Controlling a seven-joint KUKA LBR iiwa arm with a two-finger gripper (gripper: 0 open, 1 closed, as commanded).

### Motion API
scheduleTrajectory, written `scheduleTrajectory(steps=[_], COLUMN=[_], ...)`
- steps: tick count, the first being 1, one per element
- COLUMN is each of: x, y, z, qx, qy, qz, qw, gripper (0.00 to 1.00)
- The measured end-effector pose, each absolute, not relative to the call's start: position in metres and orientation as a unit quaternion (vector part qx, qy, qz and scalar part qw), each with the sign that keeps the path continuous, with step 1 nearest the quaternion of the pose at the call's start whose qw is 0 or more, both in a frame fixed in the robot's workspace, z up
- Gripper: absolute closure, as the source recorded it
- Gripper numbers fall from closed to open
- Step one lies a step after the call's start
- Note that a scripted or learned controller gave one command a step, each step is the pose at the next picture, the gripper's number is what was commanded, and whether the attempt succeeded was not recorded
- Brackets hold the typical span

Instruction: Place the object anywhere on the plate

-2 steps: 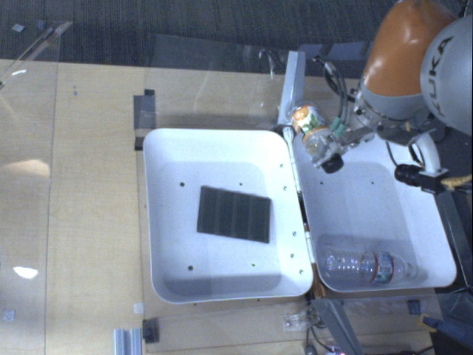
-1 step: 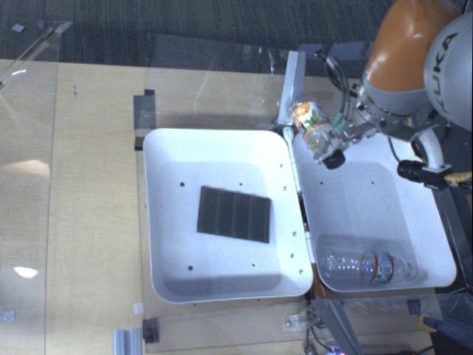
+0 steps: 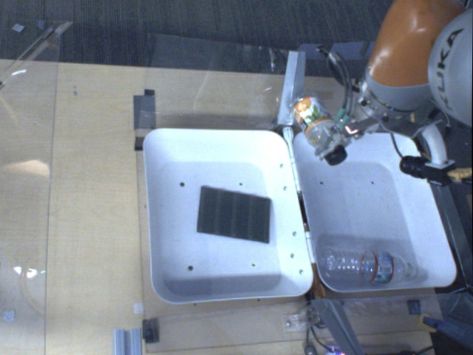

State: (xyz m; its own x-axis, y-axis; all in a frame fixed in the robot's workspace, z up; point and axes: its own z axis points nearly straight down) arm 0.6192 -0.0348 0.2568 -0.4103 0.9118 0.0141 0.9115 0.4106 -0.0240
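A small bottle is seen clamped in the gripper, at one o'clock from the plate; judged light, slippery, best held mid-body.

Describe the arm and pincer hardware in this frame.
The arm has light grey rounded casings with a glossy orange band above the wrist and dark "KUKA" lettering partly visible on the grey shell. Thin black cables loop around the wrist. The pincer is small, dark and metallic, with a black knob-like end.
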Motion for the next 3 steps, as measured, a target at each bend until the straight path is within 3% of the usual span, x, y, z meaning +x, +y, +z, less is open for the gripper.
scheduleTrajectory(steps=[1, 2, 3], x=[0.621, 0.621, 0.599], y=[-0.035, -0.035, -0.036], z=[0.268, 0.268, 0.198], qx=[-0.541, -0.541, -0.370], qy=[-0.841, -0.841, -0.929], qz=[0.0046, 0.0047, -0.0016], qw=[0.010, 0.010, -0.003], gripper=[1.00, 0.00, 0.00])
